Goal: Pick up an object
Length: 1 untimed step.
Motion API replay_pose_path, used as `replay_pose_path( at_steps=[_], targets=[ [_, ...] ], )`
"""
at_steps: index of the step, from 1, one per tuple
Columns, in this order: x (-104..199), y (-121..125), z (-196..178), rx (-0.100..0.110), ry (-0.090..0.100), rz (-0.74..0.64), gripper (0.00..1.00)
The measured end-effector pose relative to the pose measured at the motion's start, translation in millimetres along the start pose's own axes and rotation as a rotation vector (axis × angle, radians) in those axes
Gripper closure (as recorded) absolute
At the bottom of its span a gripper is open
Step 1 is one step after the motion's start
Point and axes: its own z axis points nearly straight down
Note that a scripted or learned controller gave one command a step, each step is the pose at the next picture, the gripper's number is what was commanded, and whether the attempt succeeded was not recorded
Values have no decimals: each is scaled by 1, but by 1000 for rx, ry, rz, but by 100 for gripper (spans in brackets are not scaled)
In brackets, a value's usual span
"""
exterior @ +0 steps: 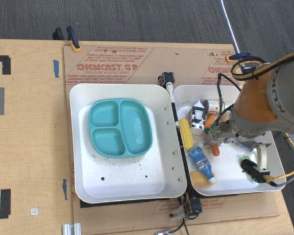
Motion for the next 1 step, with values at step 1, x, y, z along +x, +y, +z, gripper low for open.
replay_pose_path(
  at_steps=[1],
  targets=[
    [55,-35,-88,6,2,178,100]
  ],
)
